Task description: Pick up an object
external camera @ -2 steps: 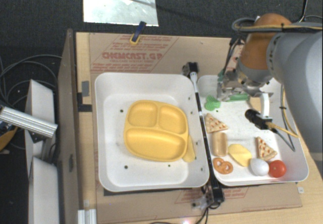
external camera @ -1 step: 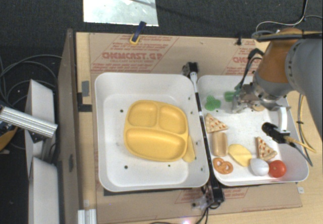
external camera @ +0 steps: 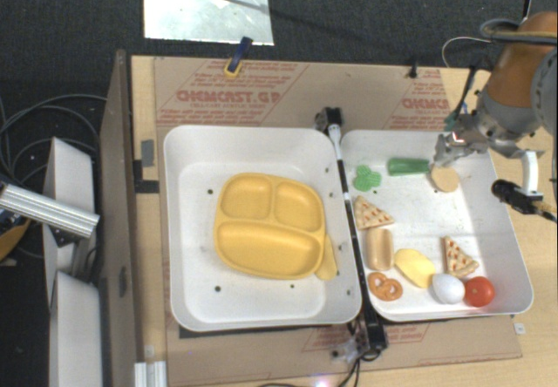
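Heads up: your gripper (external camera: 449, 152) is parked over the back of the right-hand shallow white plastic bin (external camera: 510, 241), right above the flat round tan cookie-like disc (external camera: 445, 179). I honestly can't tell how the tool is set from this angle, and nothing is visibly caught in it.

Using that disc as the landmark: a green plastic cylinder (external camera: 407, 166) lies just to its left, a small green leafy toy (external camera: 367, 176) further left, a waffle-pattern wedge (external camera: 372, 213) down-left, and a red tomato-like ball (external camera: 479, 291) well below it near the front wall.

My guess is the disc's a light, stiff plastic toy, thin and a bit slick. Lying flat, it gives you little to bite, so I'd take it across its edges, low down. It'll likely skate sideways if you clip one edge first.
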Controlling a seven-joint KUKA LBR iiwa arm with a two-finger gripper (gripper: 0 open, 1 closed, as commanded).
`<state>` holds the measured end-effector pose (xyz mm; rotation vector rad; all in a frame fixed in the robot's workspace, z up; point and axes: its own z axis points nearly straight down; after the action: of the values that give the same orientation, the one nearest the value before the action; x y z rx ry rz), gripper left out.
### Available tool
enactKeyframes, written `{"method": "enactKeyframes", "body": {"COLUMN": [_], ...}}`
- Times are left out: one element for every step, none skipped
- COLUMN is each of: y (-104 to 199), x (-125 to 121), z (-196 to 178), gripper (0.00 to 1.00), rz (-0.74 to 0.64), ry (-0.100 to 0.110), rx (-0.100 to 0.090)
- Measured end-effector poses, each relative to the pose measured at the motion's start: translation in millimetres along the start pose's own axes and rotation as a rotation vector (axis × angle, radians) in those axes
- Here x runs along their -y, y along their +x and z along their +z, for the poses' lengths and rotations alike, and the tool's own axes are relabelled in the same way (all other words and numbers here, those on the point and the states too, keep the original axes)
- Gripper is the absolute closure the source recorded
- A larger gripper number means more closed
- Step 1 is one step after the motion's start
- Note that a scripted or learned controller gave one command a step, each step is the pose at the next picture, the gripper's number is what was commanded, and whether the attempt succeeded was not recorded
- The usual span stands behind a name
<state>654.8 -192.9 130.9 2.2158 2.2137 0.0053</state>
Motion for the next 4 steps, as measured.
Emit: {"method": "enactKeyframes", "body": {"y": [3,72,110,108], "x": [2,-12,-14,-14], "z": [2,46,45,45], "gripper": [0.00,0.00,0.00,0.00], "rz": [-0.003,-0.010,-0.007,-0.004], "ry": [0.005,0.004,0.009,0.009], "rx": [-0.003,-0.003,-0.003,-0.005]}}
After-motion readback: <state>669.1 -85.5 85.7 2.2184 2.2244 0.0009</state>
